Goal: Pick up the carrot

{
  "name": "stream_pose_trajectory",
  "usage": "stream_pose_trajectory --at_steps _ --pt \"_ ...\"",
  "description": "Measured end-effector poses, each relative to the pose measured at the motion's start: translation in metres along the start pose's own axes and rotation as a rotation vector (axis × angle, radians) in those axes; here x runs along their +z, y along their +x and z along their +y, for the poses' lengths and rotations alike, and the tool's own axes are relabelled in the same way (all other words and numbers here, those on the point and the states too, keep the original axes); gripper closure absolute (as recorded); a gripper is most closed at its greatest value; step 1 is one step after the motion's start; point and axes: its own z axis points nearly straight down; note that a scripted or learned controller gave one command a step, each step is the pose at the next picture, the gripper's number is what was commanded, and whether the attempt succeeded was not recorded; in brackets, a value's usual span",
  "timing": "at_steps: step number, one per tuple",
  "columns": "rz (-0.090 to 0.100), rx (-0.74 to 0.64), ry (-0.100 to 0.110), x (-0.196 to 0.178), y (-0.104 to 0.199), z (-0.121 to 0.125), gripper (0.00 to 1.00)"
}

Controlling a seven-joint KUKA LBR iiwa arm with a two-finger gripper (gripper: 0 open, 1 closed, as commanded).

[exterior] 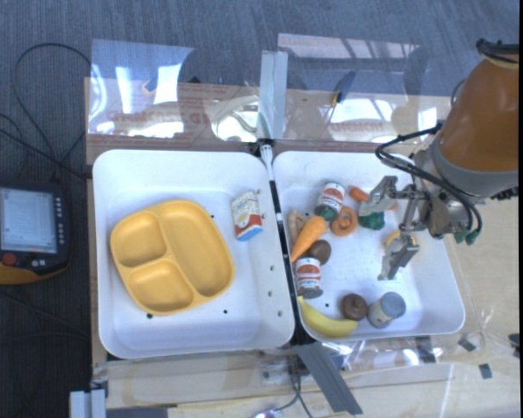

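Observation:
The carrot (308,236) is orange and tapered, lying at a slant near the left wall of the right bin (436,316), its tip pointing down-left. My gripper (392,226) hovers to its right over the middle of that bin, fingers spread apart with nothing between them. One finger (382,193) reaches toward the top, the other (398,258) toward the bottom. About a hand's width separates the gripper from the carrot.
Around the carrot lie two small cans (330,198) (309,276), an orange ring piece (344,222), a brown lump (320,252), a banana (324,320), a brown ball (354,306) and a grey can (387,308). The left bin holds a yellow divided plate (170,255) and a small carton (247,213).

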Motion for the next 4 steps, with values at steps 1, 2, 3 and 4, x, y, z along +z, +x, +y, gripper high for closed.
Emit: stream_pose_trajectory --at_steps 1,2,3,4 --pt "0.012 0.1 -0.003 0.093 -0.059 0.017 0.0" --pt "-0.014 0.092 0.001 0.179 -0.094 0.005 0.0" --pt "-0.018 0.386 0.007 0.18 -0.066 0.001 0.0" --pt "-0.016 0.657 -0.004 0.18 -0.05 0.003 0.0"
